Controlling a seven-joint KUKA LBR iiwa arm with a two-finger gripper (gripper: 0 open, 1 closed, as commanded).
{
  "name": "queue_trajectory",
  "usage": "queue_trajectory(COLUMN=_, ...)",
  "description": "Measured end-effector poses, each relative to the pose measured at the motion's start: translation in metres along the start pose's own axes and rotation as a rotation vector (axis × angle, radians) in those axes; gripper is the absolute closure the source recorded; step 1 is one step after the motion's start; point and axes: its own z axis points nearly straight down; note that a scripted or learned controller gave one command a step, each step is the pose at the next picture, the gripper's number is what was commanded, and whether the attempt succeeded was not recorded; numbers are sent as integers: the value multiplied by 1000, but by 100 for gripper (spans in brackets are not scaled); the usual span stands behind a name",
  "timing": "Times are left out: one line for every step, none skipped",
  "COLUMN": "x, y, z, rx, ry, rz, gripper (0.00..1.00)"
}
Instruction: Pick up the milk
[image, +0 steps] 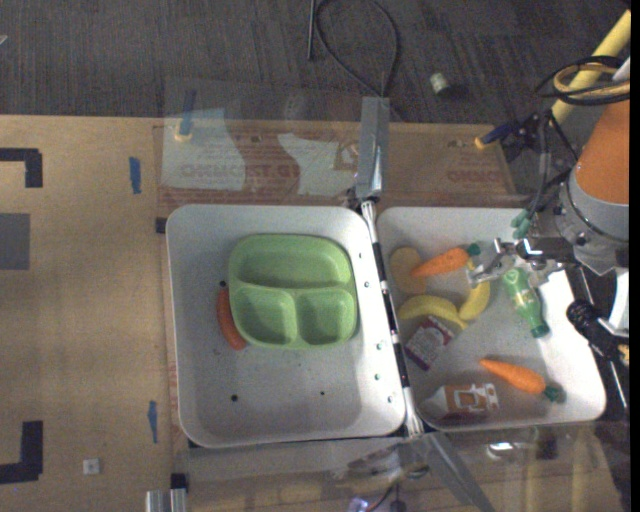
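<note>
While the milk carton (471, 399) lay untouched near the front edge of the right bin (590, 400), I logged the pick as not yet begun. I noted the gripper (510, 262) over the bin's rear half, beside a green bottle (525, 302) and well apart from the carton. Whether it was parted or closed, I could not tell.

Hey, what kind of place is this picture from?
Likely a robotics lab test bench: a grey-and-orange arm reaching over two white bins, toy food like a carrot, and blue tape marks on the bench.
</note>
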Motion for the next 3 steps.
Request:
queue_trajectory(x=-12, y=-44, z=179, rx=-3, ry=0, rz=73, gripper=0)
queue_trajectory(x=31, y=-44, z=45, rx=-2, ry=-1, rz=20, gripper=0)
queue_trajectory(x=25, y=-44, z=-15, rx=-3, ry=-1, rz=-34, gripper=0)
